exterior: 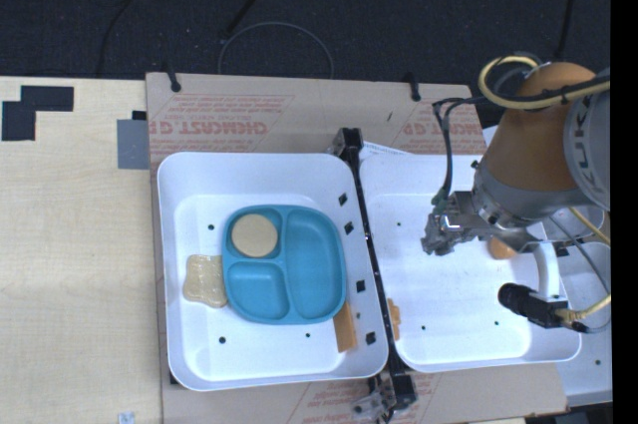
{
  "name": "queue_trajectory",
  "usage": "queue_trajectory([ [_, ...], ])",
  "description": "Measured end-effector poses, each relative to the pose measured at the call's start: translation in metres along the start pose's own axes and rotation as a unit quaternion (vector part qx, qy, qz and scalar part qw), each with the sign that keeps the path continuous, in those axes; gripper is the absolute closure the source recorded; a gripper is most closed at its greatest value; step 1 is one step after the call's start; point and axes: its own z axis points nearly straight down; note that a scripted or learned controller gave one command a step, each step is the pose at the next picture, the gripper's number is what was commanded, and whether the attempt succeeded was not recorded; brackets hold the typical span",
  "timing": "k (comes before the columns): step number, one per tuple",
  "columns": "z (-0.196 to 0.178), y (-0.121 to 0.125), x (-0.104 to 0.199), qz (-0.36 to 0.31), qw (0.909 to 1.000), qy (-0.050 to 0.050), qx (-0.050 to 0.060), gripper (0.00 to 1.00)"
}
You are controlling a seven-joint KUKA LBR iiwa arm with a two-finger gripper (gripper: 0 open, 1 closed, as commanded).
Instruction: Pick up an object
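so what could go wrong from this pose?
1. The gripper sits over bare floor of the right bin; closing here would likely grab nothing.
2. The small orange object lies partly under the arm, so it is hard to see and target.
3. The brown pieces hug the bins' divider, awkward for the fingers.

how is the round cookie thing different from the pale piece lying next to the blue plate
The round tan disc sits inside the upper-left compartment of the blue divided plate; the pale yellowish piece lies on the left bin's floor, against the plate's left edge. The disc is circular and darker tan; the piece is roughly rectangular and lighter. Both lie flat in the left bin.
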Motion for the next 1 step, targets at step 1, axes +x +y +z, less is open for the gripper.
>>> queue_trajectory([
  [1,0.0044,0.0211,0.0550,0.001,1.0000,-0.001,0.000,1.00],
])
